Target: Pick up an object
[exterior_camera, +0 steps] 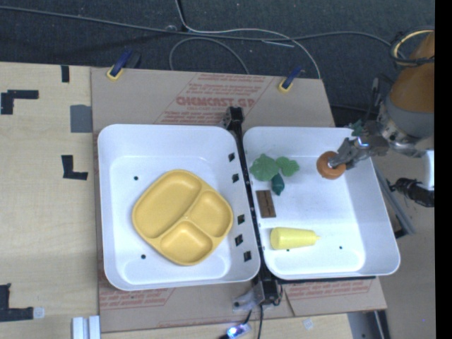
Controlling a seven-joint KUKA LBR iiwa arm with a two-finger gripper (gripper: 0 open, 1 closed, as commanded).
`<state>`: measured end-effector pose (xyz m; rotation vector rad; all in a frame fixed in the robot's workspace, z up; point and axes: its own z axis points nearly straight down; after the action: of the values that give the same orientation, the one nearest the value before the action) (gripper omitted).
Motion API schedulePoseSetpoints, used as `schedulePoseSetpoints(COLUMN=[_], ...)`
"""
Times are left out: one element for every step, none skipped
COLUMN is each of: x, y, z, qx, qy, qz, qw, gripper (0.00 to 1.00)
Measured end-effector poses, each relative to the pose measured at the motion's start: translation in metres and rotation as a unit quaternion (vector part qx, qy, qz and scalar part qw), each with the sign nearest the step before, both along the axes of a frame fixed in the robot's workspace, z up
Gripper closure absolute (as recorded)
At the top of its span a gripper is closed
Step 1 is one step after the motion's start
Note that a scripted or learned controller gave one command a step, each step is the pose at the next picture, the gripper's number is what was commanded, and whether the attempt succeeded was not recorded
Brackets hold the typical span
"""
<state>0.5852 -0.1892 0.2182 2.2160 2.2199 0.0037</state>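
The small orange ring-shaped object [329, 166] sits at the upper right of the right bin [374, 260], close to the far wall and the right-hand corner. The gripper [339, 161] reaches in from the right, its tip right at the ring's right edge; I cannot tell whether the fingers are spread or closed, or whether they grip it. The ring has no clear long axis. Open bin floor lies below and left of it; the green leafy toy [274, 166], brown block [265, 203] and yellow cone [292, 238] lie well apart.
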Motion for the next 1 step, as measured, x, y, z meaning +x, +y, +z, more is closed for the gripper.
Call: schedulePoseSetpoints(x=[0.0019], y=[0.0528], z=[0.0110], qx=[0.0018], qy=[0.002], qz=[0.002], qw=[1.0000], gripper=[1.00])
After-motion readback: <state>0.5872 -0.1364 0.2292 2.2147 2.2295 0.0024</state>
